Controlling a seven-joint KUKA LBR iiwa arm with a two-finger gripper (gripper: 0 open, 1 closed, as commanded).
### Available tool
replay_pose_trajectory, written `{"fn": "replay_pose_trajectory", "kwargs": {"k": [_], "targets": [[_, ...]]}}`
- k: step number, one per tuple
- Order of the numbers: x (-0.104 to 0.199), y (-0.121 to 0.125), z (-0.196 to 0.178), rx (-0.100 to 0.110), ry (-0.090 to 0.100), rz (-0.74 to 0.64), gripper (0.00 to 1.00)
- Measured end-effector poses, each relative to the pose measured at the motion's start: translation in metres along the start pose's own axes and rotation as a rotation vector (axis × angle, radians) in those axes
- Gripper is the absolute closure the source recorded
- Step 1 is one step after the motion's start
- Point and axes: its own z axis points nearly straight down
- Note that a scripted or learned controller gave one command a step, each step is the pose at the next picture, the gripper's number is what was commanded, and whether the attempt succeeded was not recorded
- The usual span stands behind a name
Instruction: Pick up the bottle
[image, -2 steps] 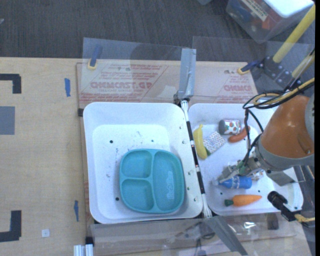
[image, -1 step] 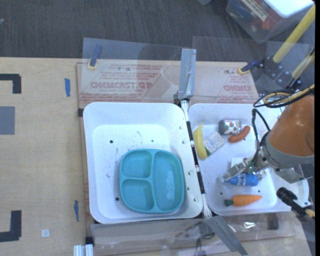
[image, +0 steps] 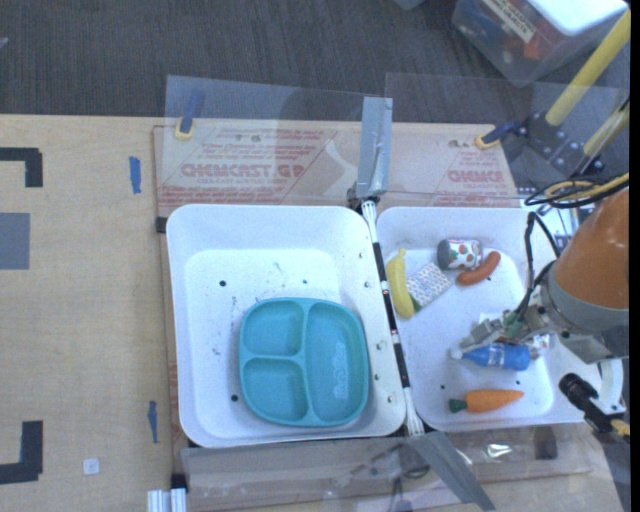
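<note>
The bottle (image: 497, 356) is blue with a white cap and lies on its side in the right bin (image: 430, 385), cap pointing left. My gripper (image: 510, 328) comes in from the right and hovers right over the bottle's upper edge, close to or touching it. The grey wrist with its orange band (image: 600, 262) hides the bin's right rim.
An orange carrot (image: 485, 401) lies just in front of the bottle. Farther back sit a banana (image: 400, 285), a checkered packet (image: 430, 284), a small can (image: 459, 253) and a red sausage (image: 479, 269). The left bin (image: 200, 300) holds a teal divided plate (image: 303, 362).
</note>
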Motion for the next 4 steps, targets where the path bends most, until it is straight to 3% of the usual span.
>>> {"fn": "replay_pose_trajectory", "kwargs": {"k": [1,2,3,4], "targets": [[0.007,-0.001,0.0,0.001,-0.015,-0.029,0.0],[0.008,0.002,0.0,-0.006,-0.014,0.164,0.0],[0.005,-0.001,0.0,0.003,-0.012,-0.032,0.0],[0.019,0.001,0.0,0.003,-0.023,-0.028,0.0]]}}
